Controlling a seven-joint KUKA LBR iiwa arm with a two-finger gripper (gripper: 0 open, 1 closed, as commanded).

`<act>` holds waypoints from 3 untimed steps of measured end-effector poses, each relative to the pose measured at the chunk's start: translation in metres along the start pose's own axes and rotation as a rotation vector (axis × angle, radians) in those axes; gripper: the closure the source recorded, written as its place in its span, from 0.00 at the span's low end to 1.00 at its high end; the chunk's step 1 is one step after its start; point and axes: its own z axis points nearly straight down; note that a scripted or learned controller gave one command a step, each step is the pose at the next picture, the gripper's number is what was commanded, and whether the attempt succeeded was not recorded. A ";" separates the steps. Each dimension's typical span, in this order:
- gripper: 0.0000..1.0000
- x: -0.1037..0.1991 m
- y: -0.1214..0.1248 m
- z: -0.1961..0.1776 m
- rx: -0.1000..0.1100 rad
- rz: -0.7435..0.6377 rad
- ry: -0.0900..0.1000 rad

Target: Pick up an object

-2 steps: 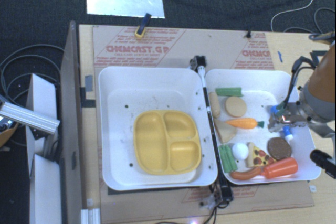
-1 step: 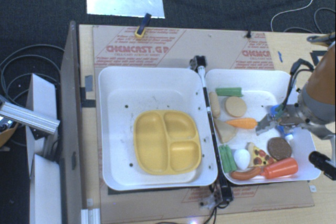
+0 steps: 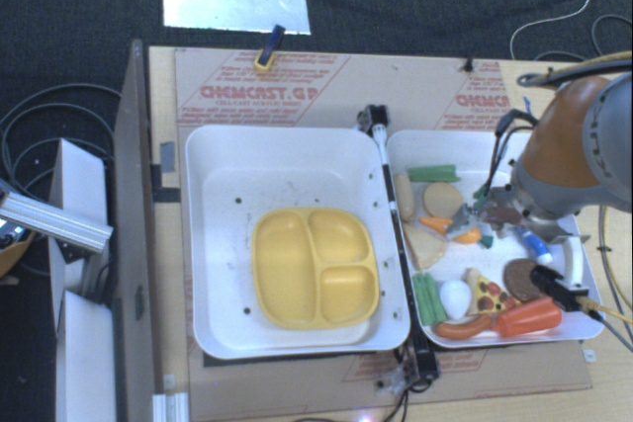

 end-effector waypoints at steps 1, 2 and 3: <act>0.00 -0.041 -0.018 0.021 0.000 0.008 0.000; 0.00 0.015 0.071 -0.076 -0.018 -0.007 -0.001; 0.00 0.033 0.067 0.025 0.002 0.000 0.001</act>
